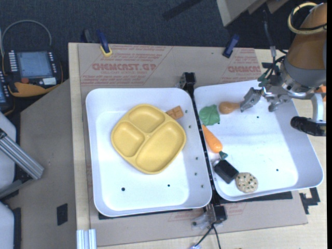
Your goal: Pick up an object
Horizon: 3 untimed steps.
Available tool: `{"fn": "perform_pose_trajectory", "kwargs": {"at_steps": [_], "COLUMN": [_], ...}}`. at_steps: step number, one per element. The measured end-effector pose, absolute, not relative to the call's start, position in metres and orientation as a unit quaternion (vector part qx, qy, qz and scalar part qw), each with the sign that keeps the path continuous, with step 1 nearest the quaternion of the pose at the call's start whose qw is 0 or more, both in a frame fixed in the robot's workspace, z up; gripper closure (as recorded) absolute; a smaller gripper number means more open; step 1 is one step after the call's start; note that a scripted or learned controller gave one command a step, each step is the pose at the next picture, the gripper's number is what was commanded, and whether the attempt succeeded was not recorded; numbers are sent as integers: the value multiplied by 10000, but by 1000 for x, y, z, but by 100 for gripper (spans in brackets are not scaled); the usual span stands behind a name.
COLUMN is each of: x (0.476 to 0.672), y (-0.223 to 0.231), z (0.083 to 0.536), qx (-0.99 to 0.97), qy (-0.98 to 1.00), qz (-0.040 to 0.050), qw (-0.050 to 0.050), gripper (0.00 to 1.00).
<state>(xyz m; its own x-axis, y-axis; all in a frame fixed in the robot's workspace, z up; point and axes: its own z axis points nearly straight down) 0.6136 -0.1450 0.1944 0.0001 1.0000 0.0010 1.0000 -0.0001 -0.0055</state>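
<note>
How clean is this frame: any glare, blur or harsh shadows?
Camera view: even, soft lighting; the white bins look bright but keep detail, with faint shadow under the yellow divided plate; the gripper looks slightly soft; the cookie and carrot read sharp.

Both bins (pixel 104 191) look like smooth, glossy white plastic. The yellow plate (pixel 149 138) is matt plastic. The bench (pixel 155 61) carries printed brown paper over wood.
</note>
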Motion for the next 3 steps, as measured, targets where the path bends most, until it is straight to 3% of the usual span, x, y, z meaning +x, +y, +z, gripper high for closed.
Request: {"fn": "perform_pose_trajectory", "kwargs": {"at_steps": [1, 2, 3], "x": [611, 614, 618], "y": [-149, -151, -149], "z": [132, 89, 105], "qx": [-7074, -7074, -7068], "qy": [-7068, -7068, -7073], "qz": [18, -6, -68], "qw": [27, -39, -80], "gripper": [0, 0, 100]}}
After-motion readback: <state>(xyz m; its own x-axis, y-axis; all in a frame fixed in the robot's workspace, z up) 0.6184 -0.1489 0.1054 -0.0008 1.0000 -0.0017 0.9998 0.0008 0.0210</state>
